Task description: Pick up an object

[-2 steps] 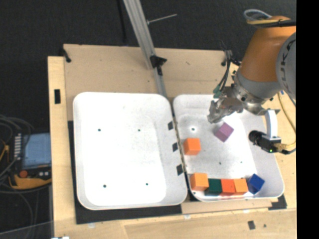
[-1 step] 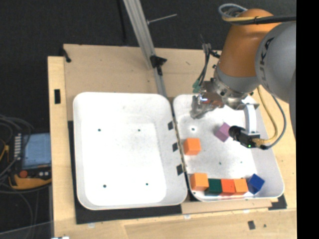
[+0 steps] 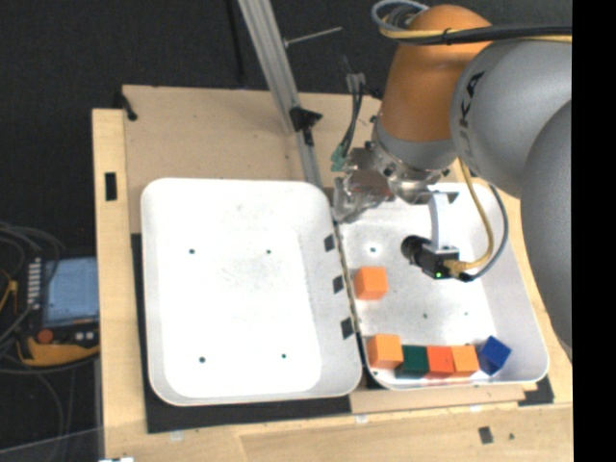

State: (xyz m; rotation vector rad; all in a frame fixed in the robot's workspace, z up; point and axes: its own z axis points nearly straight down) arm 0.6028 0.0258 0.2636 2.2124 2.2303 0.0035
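A grey arm with an orange band reaches from the right over two white bins on a wooden surface (image 3: pixel 111 258). Its pincer (image 3: pixel 358 192) hangs above the right bin's (image 3: pixel 510 301) far left corner; whether it is open or closed is unclear. One orange block (image 3: pixel 371 283) lies mid-bin. Along the near wall sit an orange cube (image 3: pixel 386 350), green block (image 3: pixel 415 361), two more orange blocks and a blue block (image 3: pixel 494 354).

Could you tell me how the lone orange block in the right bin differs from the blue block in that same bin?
The lone orange block stands apart near the bin's middle left, touching nothing; the blue block ends the row along the near wall, beside an orange block. The lone orange block sits roughly square to the bin, while the blue block is turned at an angle. Both are small cubes of similar size in the right bin.
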